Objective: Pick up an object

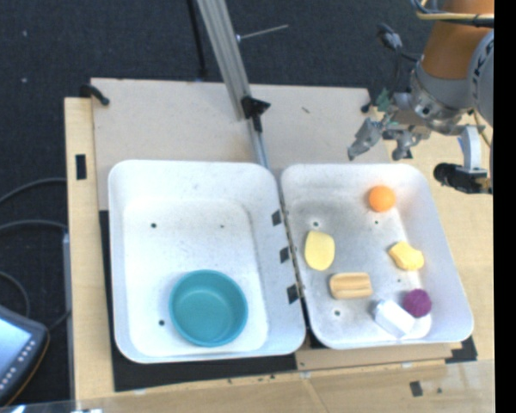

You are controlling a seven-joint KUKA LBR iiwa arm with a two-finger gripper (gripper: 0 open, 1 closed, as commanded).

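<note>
The right bin [327, 188] holds an orange ball [381, 198], a yellow oval piece [319, 250], a small yellow lump [406, 255], a tan block [350, 285], a purple ball [416, 302] and a white block [394, 317]. My gripper [381, 144] hangs above the bin's far right rim, up and behind the orange ball. Its two fingers are spread apart with nothing between them.
A teal bowl [208, 306] sits in the left bin [155, 205] near its front. A slanted metal pole [228, 54] rises from the back between the bins. Brown board lies behind both bins. The arm's orange band [456, 24] is at the upper right.
</note>
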